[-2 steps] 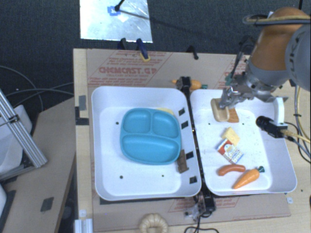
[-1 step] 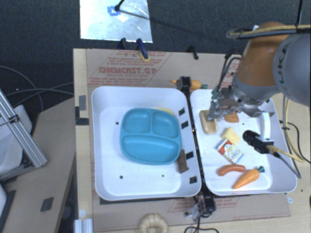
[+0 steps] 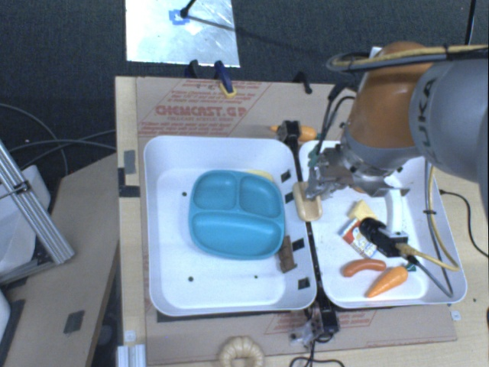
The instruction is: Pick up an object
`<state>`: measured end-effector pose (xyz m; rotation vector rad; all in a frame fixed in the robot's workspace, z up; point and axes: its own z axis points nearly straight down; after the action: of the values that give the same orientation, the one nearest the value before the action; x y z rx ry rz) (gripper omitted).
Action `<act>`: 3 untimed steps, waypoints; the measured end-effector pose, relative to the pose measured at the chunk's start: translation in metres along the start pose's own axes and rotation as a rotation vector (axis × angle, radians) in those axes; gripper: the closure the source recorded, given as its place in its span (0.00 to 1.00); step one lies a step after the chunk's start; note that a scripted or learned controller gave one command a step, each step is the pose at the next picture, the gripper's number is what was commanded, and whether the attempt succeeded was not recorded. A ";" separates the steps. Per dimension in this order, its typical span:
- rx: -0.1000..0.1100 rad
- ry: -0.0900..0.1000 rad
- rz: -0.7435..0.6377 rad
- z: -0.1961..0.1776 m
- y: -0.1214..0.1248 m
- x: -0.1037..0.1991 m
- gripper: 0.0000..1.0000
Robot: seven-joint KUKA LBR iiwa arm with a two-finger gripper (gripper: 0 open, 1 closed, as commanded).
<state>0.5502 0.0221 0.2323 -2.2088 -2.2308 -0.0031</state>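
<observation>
Target candidate: tan wedge-shaped piece [image 3: 309, 207], frame centre, at the left edge of the right bin [image 3: 451, 270] against the divider. Gripper [image 3: 321, 183] sits directly above it; whether the claw is open or closed on it cannot be told. Judged light, rigid, smooth, probably toy food; best taken across its narrow sides. Lower right: orange carrot [image 3: 387, 280], sausage [image 3: 364, 267]. Left of centre, left bin [image 3: 164, 228] bears a blue divided plate [image 3: 235, 212].

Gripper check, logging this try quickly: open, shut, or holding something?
Gripper: over the bins' shared rim, beside a tan object; finger state cannot be told.
</observation>
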 end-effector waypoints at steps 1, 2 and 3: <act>0.000 -0.003 0.009 0.018 -0.003 -0.004 1.00; -0.003 -0.002 0.007 -0.002 -0.008 -0.004 1.00; -0.002 -0.002 0.006 -0.001 -0.009 -0.002 1.00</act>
<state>0.5417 0.0204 0.2337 -2.2173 -2.2264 -0.0031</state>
